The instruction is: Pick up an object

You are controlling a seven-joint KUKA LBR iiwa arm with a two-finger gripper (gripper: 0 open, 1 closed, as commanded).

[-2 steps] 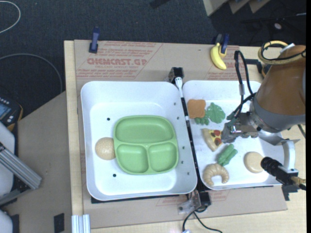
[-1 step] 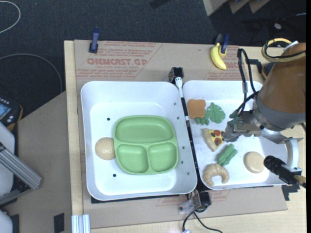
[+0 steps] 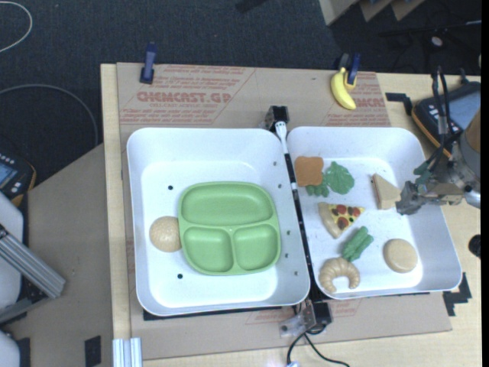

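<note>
My gripper hangs low over the right side of the right bin, just right of a tan wedge of bread. Nothing shows between its tips. Spread across that bin are a brown toast square, a broccoli floret, a pizza slice, a green pickle, a croissant and a round beige bun. In the left bin a green divided tray lies flat, with a round bread roll touching its left edge.
A yellow banana lies on the bench behind the right bin. Blue clamps sit at the bench's back edge. The ridge where the two bins meet runs down the middle. The arm's wrist enters from the right over the bin's rim.
</note>
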